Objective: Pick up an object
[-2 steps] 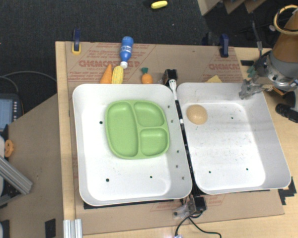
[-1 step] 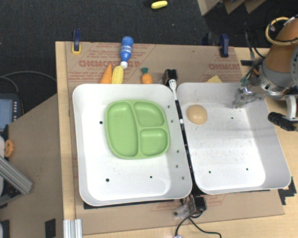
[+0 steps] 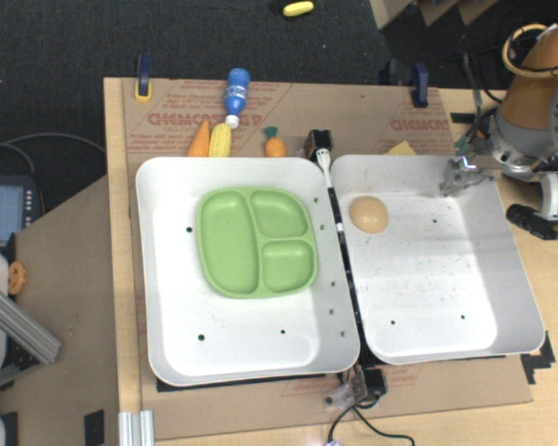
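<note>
End effector (image 3: pixel 458 173), grip state impossible to tell, hangs at the right bin's (image 3: pixel 502 342) far edge, likely lining up on the bread roll (image 3: pixel 368 215) nearby.

The bench (image 3: pixel 260 96) carries a brown cardboard sheet (image 3: pixel 372 119) under two white bins (image 3: pixel 167 277), with a blue-capped bottle (image 3: pixel 235 95), toy corn (image 3: pixel 220 139) and carrots (image 3: pixel 274 144) along its back edge.
</note>
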You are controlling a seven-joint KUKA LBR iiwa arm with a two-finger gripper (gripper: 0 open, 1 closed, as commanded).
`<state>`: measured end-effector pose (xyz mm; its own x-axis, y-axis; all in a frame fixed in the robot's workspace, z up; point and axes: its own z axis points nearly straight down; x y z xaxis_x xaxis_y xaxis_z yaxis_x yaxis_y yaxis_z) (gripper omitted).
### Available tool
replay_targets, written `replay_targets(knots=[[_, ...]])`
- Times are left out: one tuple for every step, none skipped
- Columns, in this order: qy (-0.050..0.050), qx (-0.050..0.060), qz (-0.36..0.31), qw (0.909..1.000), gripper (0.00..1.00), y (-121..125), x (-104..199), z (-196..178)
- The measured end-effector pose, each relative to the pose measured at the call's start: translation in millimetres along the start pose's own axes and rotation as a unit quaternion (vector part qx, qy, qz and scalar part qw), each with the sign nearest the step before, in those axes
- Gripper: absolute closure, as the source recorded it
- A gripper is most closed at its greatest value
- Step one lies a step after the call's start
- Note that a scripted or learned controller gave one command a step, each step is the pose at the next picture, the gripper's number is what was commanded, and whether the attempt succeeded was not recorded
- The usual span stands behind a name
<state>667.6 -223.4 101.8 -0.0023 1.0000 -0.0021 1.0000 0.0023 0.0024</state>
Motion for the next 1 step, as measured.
replay_targets(knots=[[-0.001,-0.002,0.0,1.0,1.0,0.7,-0.4,-10.7]])
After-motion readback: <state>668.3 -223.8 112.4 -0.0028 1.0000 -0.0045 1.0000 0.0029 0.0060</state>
